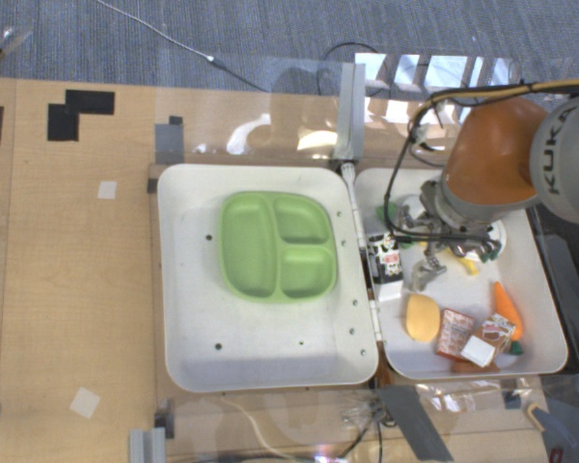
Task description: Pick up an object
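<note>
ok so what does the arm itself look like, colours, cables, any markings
The arm is grey with a rounded orange band above the wrist and dark KUKA lettering on the grey shell. Black and yellow cables loop beside it. The gripper is grey metal.

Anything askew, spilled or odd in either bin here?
Nothing stands out. The green divided plate lies flat in the left bin; the carrot, yellow piece and small packets lie loose in the right bin.
</note>
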{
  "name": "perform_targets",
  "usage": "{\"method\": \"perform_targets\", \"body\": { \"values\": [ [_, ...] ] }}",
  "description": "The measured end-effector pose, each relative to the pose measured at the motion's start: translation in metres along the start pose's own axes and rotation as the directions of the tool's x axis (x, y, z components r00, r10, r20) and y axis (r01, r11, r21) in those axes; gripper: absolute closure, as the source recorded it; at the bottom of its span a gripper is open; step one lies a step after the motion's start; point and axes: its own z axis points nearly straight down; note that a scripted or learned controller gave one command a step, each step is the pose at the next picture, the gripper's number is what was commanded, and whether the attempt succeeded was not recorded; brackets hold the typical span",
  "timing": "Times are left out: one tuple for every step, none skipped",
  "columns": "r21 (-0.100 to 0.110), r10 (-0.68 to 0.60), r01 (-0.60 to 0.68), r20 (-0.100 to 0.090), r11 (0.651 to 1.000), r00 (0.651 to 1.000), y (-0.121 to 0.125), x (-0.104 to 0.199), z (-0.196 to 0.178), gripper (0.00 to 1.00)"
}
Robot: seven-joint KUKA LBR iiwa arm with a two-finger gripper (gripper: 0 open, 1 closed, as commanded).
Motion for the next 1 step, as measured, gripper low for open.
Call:
{"method": "perform_targets", "body": {
  "values": [
    [-0.001,0.047,-0.047,0.001,0.999,0.999,0.0017,0.0021,0.0,0.0]
  ]
}}
